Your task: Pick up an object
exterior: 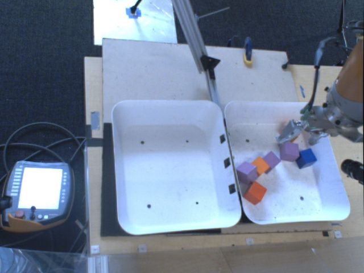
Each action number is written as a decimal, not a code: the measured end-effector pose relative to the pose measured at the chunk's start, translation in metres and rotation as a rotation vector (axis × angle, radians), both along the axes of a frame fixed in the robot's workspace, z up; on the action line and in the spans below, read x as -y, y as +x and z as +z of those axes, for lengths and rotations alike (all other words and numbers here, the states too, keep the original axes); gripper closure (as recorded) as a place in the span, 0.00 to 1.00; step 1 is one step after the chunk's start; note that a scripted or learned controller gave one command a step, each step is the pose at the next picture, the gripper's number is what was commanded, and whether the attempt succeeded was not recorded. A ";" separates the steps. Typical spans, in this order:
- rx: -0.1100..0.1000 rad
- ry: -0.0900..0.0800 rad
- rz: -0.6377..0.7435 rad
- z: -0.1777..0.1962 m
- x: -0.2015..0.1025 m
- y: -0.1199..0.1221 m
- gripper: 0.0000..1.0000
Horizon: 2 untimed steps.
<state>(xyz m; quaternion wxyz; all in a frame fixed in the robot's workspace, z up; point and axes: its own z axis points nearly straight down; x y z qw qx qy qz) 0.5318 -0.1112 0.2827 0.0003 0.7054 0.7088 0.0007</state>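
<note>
Several small blocks lie in the right bin (330, 206): a purple block (289, 151) with a blue block (306, 158) beside it, then a cluster of a second purple block (271, 160), an orange block (260, 165) and a third purple block (247, 172). Another orange block (255, 193) sits nearer the front. My gripper (289, 132) reaches in from the right and hovers just behind and above the first purple block. I see nothing held in it.
The left bin (122, 152) stands beside the right one, and they share a middle wall (227, 158). A slanted metal pole (193, 33) crosses the back board. A teach pendant (37, 195) lies off the bench at the left.
</note>
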 end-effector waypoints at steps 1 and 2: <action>0.001 0.000 -0.001 0.000 0.000 0.000 0.00; -0.006 0.000 -0.003 -0.062 -0.001 0.000 0.00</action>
